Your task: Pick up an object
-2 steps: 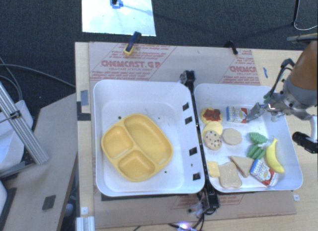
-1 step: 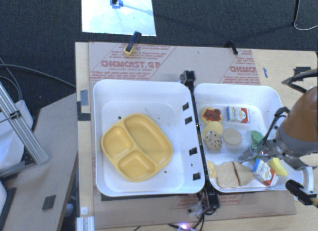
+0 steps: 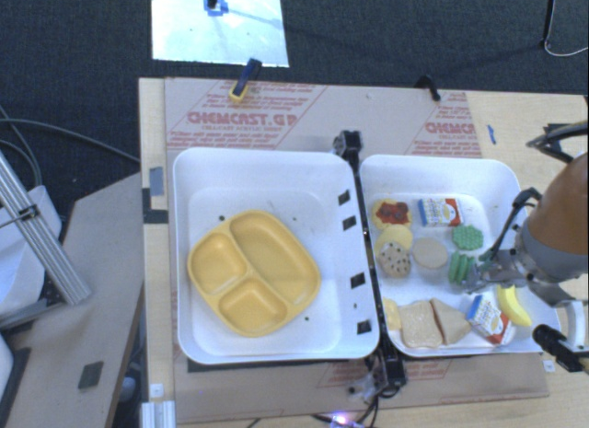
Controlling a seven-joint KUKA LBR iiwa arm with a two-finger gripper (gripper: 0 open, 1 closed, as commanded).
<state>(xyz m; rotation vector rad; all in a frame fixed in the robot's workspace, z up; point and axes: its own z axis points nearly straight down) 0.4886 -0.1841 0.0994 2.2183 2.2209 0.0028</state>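
Bread slices (image 3: 433, 322) lie low; banana (image 3: 513, 306) runs near-vertical beside the tool (image 3: 479, 276), whose opening I cannot tell.

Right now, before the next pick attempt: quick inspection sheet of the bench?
Surface: bench covered by printed sheet, bearing two white bins.
Job's things: right bin holds toy foods: cookie, bread slices, banana, green pieces, small packets.
Clutter: left bin holds a yellow divided tray; yellow-blue tool on the bench's far edge.
Grippers: gripper low over the right bin by the green pieces; finger state unclear.
Cables: black cables at left; another top right.
Surroundings: dark carpet, white sheet on the floor.
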